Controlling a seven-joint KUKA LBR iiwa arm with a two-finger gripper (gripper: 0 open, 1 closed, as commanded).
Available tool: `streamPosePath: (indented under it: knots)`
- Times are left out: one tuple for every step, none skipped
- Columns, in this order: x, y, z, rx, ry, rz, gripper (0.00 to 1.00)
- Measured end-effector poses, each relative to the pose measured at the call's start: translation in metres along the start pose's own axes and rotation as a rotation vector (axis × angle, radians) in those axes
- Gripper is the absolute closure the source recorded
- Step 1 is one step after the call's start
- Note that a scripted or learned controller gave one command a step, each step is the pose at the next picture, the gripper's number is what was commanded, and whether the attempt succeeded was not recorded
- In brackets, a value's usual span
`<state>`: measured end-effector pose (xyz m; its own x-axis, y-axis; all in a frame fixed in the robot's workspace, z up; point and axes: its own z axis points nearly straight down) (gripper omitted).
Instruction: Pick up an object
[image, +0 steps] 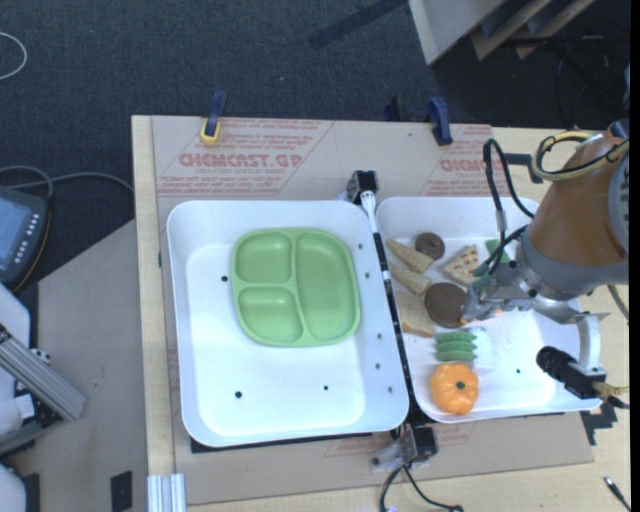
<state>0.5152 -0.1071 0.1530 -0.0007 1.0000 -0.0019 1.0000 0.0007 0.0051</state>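
Observation:
My gripper (482, 298) hangs low over the middle of the right bin (520, 385), just right of a large brown round piece (444, 302). Below it lie a green pea pod (456, 346) and an orange pumpkin-like toy (454, 388). Farther back sit a small brown disc (430, 244), tan bread-like wedges (408, 262) and a cracker-like piece (462, 263). The arm's grey wrist (560, 270) hides the bin's right part.
The left bin (200, 330) holds a green divided plate (296, 286). A black part on the arm (566, 368) sticks out over the right bin's front right corner. Clamps sit at the bench's back edge (212, 118).

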Motion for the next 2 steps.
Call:
streamPosePath:
  knots:
    - [0.001, -0.005, -0.045, -0.001, 0.0, 0.0, 1.0]
    - [0.0, -0.003, -0.074, -0.001, 0.0, -0.001, 1.0]
